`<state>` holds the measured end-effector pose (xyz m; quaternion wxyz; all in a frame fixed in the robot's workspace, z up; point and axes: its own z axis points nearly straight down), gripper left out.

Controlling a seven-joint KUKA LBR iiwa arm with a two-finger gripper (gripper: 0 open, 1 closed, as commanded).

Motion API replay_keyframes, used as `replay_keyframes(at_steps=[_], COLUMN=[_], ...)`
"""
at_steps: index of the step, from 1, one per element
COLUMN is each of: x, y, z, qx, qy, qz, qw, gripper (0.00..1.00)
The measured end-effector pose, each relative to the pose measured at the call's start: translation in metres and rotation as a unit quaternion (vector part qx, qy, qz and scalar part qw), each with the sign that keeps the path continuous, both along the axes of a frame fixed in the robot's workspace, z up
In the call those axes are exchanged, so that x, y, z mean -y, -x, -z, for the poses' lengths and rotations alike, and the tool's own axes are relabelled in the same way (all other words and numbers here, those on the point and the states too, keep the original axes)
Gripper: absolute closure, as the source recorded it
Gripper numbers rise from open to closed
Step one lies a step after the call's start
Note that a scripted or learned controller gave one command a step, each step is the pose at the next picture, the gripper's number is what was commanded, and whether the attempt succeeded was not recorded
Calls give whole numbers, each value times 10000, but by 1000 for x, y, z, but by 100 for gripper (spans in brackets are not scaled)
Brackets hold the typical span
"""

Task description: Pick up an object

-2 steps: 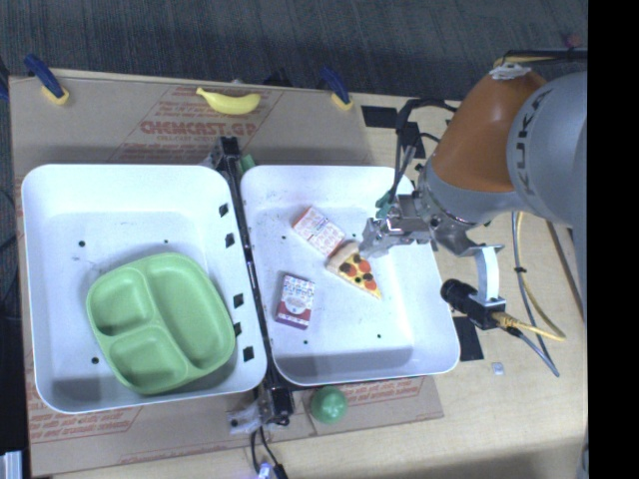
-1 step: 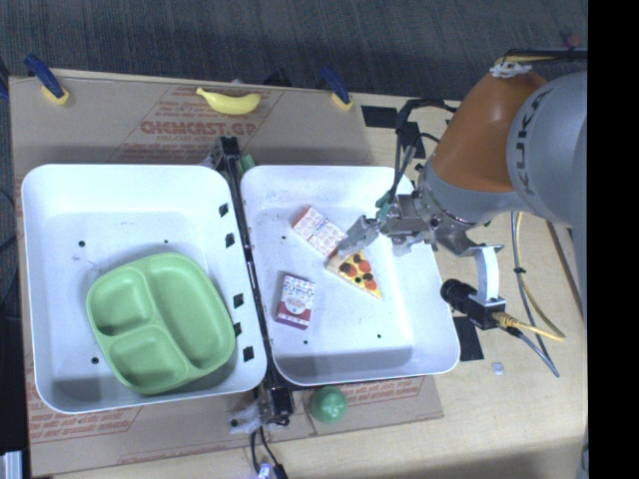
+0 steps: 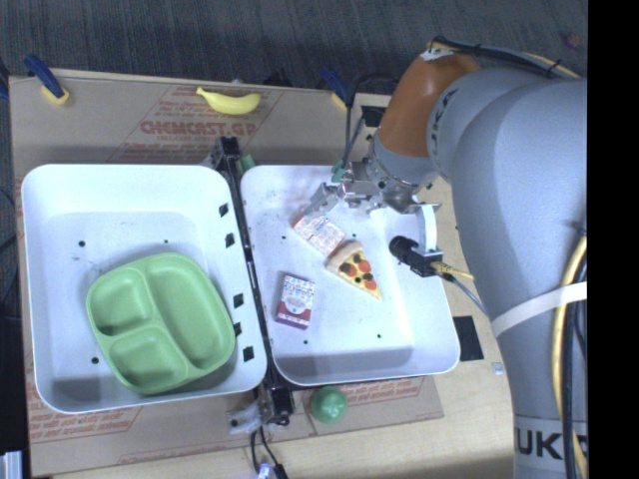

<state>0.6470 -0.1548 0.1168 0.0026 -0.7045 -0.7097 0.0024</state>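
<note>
Nearest the camera, on the bench's front edge, a small green ball (image 3: 327, 404) rests outside both bins, just below the gap between them. Behind it, the left bin (image 3: 60, 193) holds a green divided plate (image 3: 160, 320) lying flat toward its front. In the right bin (image 3: 424, 342), three candidate objects lie apart from one another: a small red-and-white card packet (image 3: 296, 300) near the front left, a toy pizza slice (image 3: 354, 267) at the middle, and a pale wrapped packet (image 3: 318, 232) just behind it. The gripper (image 3: 334, 190) is positioned low over the rear of the right bin, its tip at or touching the upper edge of the wrapped packet; whether its claw stands wide or narrow cannot be told, as the metalwork is too cluttered at this slant. Beyond the bins, a toy banana (image 3: 230, 99) lies on the cardboard backing. Assessment: nothing is seen lifted; all items rest on their surfaces. The approach appears made, presumably toward the wrapped packet. Closing, securing and raising remain outstanding.
</note>
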Motion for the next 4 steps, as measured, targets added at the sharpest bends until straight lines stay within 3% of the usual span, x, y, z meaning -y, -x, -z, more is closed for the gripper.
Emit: replay_keyframes(at_steps=[1, 2, 3, 4], x=[5, 6, -1, -6], y=[65, 64, 55, 103], z=[21, 10, -43, -94], qx=[48, 69, 33, 26], qy=[18, 40, 0, -3], qz=[-1, -15, 11, 21], qw=[10000, 10000, 10000, 10000], gripper=[0, 100, 100, 100])
